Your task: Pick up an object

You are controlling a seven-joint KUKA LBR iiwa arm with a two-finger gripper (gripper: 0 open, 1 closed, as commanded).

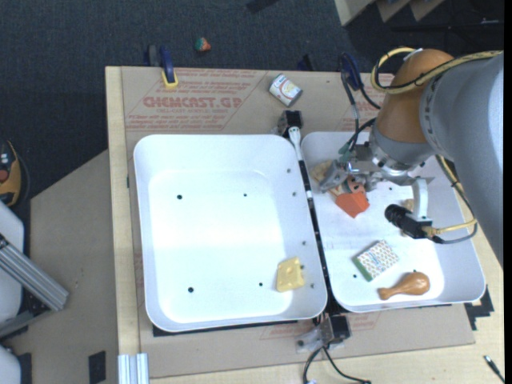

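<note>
In your left bin (160, 166), 1 yellow piece (290, 274) lies untouched. In the right bin (456, 278), the claw (350, 181) hovers touching the orange block (352, 203); I cannot tell its grip. Judged so, nothing's lifted yet.

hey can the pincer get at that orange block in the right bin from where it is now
Probably yes. The pincer hangs right over the orange block in the right bin, and nothing lies between them.

The left bin (152, 166) holds a wedge (290, 274); block (352, 203), packet (377, 259) and perhaps a drumstick (405, 286) lie right.
</note>
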